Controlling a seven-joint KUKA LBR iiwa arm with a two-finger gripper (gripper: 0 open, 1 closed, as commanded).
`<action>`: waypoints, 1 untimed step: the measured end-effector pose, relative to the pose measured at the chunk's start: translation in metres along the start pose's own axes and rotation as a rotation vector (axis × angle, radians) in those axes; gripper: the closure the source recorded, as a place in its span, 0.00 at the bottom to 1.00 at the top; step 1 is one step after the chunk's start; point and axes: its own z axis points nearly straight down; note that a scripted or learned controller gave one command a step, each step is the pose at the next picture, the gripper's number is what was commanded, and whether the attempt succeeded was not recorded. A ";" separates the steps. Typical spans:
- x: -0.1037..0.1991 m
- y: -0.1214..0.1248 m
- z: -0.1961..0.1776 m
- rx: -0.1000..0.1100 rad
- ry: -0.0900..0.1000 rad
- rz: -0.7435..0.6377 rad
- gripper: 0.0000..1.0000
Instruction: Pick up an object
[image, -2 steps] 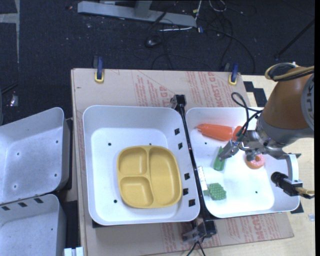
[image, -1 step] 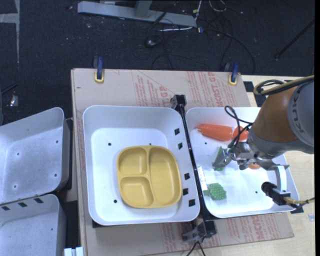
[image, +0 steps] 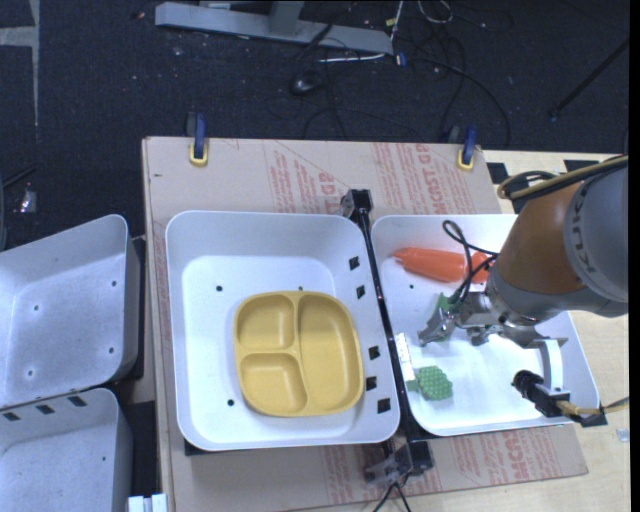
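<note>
My gripper (image: 458, 328) hangs over the middle of the right bin (image: 575, 350), with the grey and orange arm reaching in from the right. Its fingers (image: 437, 326) stand apart and nothing shows between them. An orange carrot (image: 432, 262) lies at the back of that bin, just beyond the gripper. A small green knobbly piece (image: 433, 383) lies near the bin's front left, a little below and left of the gripper. Neither object touches the gripper.
The left bin (image: 200, 300) holds a yellow divided plate (image: 298, 352). A black ridge (image: 380, 300) separates the two bins. Both bins rest on a cardboard sheet (image: 270, 175) clamped at the back. Spare white trays (image: 60, 300) lie off to the left.
</note>
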 end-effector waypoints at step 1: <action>0.000 0.000 -0.011 -0.002 0.000 0.002 1.00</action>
